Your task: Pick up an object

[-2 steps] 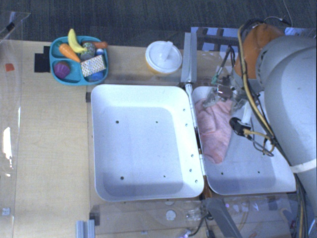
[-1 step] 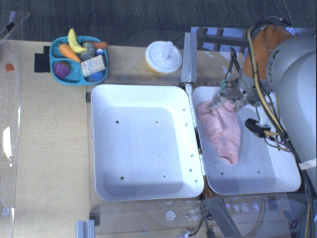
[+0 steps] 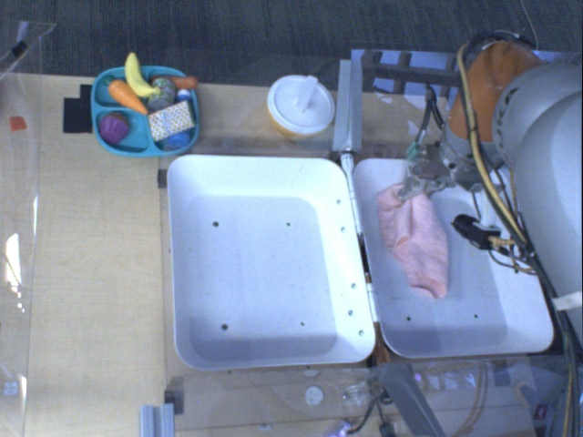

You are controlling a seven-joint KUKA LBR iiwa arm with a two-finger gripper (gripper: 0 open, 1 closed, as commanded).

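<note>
A pink cloth lies lengthwise in the right bin, crumpled and stretched from the back left toward the middle. My gripper hangs over the bin's back left part, right at the cloth's upper end. That end is drawn up into a peak between the fingertips, and the gripper is shut on it. The rest of the cloth trails down onto the bin floor. The grey arm and its cables cover the bin's right side.
The left bin sits beside the right one, with a metal divider between them. Behind the bins stand a white lidded cup and a blue tray of toy food. A black part of the arm hangs just right of the cloth.
</note>
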